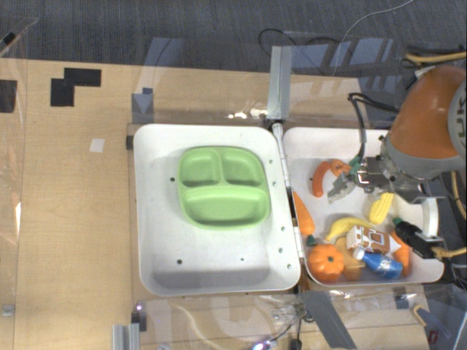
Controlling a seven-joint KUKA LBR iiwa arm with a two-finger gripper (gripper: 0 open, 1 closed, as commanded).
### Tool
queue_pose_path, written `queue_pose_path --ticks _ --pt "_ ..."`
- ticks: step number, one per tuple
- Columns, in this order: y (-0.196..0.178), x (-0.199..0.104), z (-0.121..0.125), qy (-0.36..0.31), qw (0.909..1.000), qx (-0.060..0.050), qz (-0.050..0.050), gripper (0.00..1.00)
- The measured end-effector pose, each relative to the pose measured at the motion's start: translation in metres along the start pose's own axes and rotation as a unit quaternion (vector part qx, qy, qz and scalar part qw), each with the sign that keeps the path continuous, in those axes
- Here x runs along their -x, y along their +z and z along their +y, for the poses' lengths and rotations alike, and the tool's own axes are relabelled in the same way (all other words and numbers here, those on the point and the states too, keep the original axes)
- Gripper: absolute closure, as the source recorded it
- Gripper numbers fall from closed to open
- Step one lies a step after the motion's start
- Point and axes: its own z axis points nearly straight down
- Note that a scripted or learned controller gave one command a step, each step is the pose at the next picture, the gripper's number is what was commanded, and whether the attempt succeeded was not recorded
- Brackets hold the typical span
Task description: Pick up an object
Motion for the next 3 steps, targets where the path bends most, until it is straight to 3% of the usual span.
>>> queue_pose_path --ticks 1,2,3 --pt "0.076 -0.004 0.082 -0.064 0.9979 0.0 0.0 0.0" --pt "0.104 -0.003 0.091 -0.091 0.9958 0.004 -0.001 0.0" --pt "0.091 -0.005 0.094 -0.092 0.9958 0.007 0.0 1.0"
